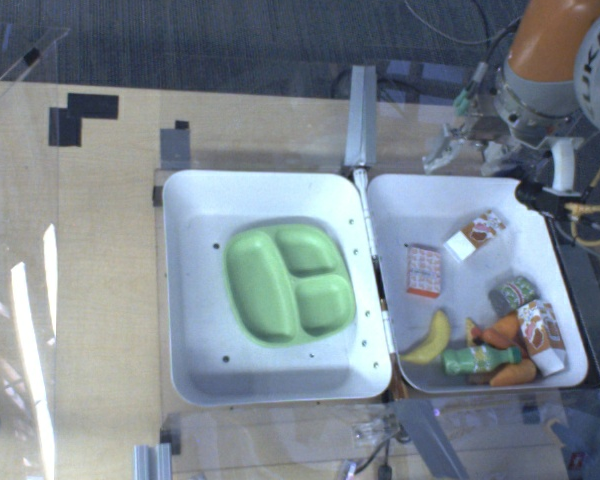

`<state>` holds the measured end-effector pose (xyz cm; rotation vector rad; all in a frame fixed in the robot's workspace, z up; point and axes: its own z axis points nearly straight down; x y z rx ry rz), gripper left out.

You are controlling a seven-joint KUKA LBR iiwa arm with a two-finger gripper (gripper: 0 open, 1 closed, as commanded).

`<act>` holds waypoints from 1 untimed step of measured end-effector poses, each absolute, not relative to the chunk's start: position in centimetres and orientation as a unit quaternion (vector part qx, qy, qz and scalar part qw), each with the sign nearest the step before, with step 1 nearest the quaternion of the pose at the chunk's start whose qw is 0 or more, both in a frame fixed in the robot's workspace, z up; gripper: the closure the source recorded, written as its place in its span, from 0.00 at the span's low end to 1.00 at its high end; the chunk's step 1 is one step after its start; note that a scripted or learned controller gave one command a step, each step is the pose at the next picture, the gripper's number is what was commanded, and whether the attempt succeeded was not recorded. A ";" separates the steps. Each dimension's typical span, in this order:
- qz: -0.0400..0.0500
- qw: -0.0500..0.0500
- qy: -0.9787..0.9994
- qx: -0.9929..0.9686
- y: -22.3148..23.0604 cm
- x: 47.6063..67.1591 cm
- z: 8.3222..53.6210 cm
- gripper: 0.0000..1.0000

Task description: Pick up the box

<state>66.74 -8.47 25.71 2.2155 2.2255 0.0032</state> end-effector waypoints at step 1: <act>0.001 0.001 0.737 0.676 -9.3 63.3 14.9 0.00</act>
